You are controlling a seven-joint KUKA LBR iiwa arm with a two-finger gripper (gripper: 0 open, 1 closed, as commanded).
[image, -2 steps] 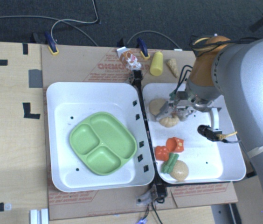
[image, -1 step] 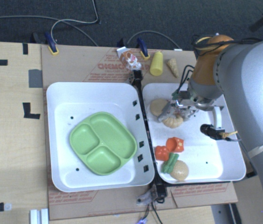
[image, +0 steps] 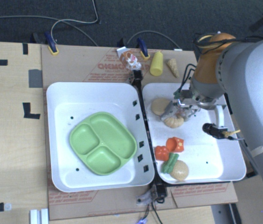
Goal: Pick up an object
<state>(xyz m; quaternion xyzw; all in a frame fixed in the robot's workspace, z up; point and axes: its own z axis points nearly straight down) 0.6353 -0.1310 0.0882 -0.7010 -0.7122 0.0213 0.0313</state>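
The gripper [image: 177,112] was down in the right bin [image: 215,169], over a tan croissant-like pastry [image: 173,121]. I couldn't tell the jaws' state; nothing was lifted yet.

A light wooden bench [image: 10,139] was seen, marked with dark tape pieces at its left. A brown cardboard sheet [image: 94,64] was laid over it, held at the far edge by two blue clamps [image: 52,45]. Two shallow white bins were set side by side on the cardboard: the left bin [image: 59,101] and the right bin [image: 224,167], touching along a black divider. Behind them on the cardboard lay a yellow bottle-shaped toy [image: 156,63], a beige cone-shaped toy [image: 172,67] and a small red-and-white packet [image: 129,59].
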